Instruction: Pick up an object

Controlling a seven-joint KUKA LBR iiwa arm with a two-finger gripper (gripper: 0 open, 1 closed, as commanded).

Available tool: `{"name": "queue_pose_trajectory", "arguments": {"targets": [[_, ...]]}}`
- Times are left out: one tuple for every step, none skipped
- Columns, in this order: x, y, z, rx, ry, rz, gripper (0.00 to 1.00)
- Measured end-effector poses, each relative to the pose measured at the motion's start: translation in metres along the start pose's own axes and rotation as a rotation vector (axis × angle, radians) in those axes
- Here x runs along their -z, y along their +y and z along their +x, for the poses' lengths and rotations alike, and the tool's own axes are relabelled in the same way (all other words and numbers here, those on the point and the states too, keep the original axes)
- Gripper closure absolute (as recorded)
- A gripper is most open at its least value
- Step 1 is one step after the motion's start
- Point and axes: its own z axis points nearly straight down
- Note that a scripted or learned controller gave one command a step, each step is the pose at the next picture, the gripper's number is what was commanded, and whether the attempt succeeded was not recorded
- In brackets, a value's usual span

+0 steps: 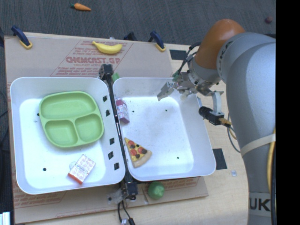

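While the arm is reaching in from the right, its gripper (165, 91) is hanging over the upper edge of the right bin (197, 144), near the back wall, and nothing is showing between the jaws; whether they are spread or pressed together I cannot tell, since the tips are reading only as a small grey point from this slant.

Nearest in that bin, a small dark-red packet (122, 110) is lying against the left wall, just beside the divider where the two bins are meeting. Further toward the front, a pizza slice toy (136, 153) is resting flat on the bin floor, clear of the walls on most sides. Either could be serving as the object to pick up.

The packet is looking light and soft, likely to crumple and slip, and the wall is crowding one side of it. The pizza slice is looking light and stiff but thin, so closing across its narrow width near the crust is seeming the safer hold.

Across in the left bin (18, 139), a green divided plate (70, 118) and a small white-and-red packet (81, 168) are sitting well apart from the arm. On the worktop, a banana (107, 46) and a green ball (156, 190) are lying outside the bins.
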Motion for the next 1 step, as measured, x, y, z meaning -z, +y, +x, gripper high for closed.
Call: {"name": "queue_pose_trajectory", "arguments": {"targets": [[-0.0275,-0.0005,0.0007,0.003,0.0,0.005,0.0]]}}
